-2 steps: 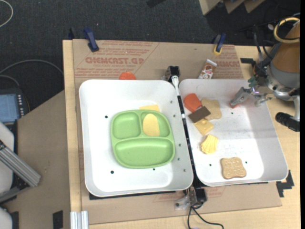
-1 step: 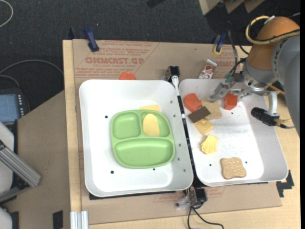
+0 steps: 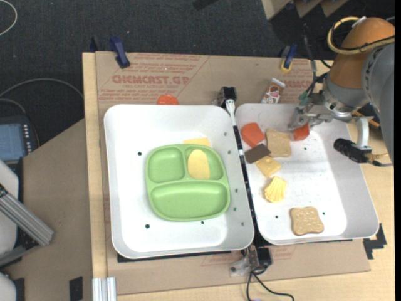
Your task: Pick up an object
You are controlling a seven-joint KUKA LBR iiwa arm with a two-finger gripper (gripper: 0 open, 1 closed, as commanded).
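Note:
My gripper hangs over the far right part of the right bin, directly above a small red piece that sits at its tip. Whether that piece is held I cannot make out. To its left in the same bin lie a red-orange block, a tan square cracker, a brown slab and a yellow wedge. Nearer the front are a ridged yellow chip and a toast-coloured biscuit.
The left bin holds a green divided plate with a yellow oval in its upper right compartment and a pale yellow piece behind it. A small carton lies on the cardboard behind the bins. Blue clamps grip the far edge.

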